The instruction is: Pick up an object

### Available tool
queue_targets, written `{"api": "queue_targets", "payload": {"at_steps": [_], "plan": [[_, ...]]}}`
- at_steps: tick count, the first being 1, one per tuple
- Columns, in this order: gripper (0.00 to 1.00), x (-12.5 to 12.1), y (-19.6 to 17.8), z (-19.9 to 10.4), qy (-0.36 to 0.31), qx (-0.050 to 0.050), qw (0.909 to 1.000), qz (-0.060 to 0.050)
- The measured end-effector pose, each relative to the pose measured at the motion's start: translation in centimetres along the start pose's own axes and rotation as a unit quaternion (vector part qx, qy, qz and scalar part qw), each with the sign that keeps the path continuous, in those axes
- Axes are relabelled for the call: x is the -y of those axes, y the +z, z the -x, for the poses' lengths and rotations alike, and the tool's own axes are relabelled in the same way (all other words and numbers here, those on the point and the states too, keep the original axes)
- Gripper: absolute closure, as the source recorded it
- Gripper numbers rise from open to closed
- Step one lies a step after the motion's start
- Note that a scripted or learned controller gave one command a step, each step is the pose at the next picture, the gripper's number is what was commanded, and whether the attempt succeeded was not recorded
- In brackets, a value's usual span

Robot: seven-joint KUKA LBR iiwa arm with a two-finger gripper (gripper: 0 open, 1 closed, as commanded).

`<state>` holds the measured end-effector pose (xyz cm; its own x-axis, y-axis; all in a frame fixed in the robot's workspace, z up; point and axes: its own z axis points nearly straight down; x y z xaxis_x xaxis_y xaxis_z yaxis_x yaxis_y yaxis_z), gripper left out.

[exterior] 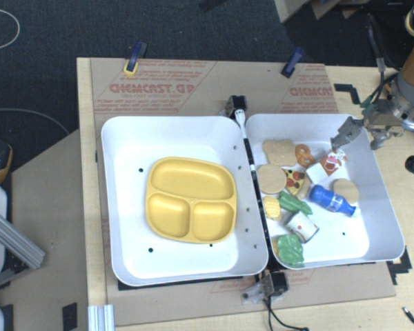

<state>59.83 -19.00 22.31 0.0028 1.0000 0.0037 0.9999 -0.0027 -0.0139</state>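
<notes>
Gripper (362,132) open above right bin (390,216) — holding nothing.

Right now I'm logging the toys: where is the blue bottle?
The blue bottle lies in the right bin, toward its right side, beside a tan round piece.

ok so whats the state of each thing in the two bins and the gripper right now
yellow divided plate: flat in the left bin, upright, nothing in its compartments
blue bottle: lying on its side in the right bin
small can: tipped over among the toys
green toy: resting at the near edge
pretzel: lying flat
gripper: above the right bin's far corner, nothing between its fingers
</notes>
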Motion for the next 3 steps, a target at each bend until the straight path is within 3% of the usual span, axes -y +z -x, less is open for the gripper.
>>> {"api": "queue_targets", "payload": {"at_steps": [1, 3], "plan": [[0.0, -0.3, -0.7, 0.0, -0.001, 0.002, 1.0, 0.006], [0.0, -0.9, 8.6, 0.0, -0.002, 0.001, 1.0, 0.003]]}}
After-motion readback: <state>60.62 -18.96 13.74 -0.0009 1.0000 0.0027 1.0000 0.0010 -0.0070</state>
